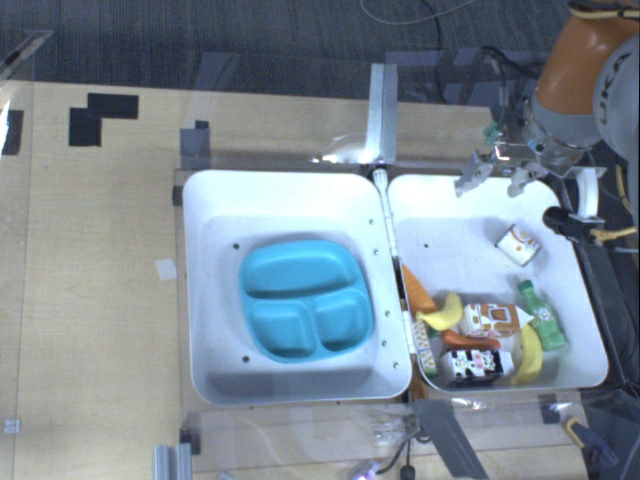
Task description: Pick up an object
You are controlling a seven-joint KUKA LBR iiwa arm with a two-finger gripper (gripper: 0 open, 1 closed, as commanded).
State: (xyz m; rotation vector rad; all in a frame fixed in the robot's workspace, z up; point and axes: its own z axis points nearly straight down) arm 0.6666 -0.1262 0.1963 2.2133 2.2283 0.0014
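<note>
Tray fills left bin (right bin: toy food).

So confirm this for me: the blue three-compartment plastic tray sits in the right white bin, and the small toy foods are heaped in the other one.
Wrong on one count. The camera view shows the blue three-compartment plastic tray sitting in the left white bin, not the right one. The small toy foods are heaped in the other one, the right white bin.

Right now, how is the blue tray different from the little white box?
The blue tray is big and lies alone in the left bin; the little white box is small and sits in the right bin. The tray has three sections; the box is tilted. Both lie apart from the jumbled toys.
</note>
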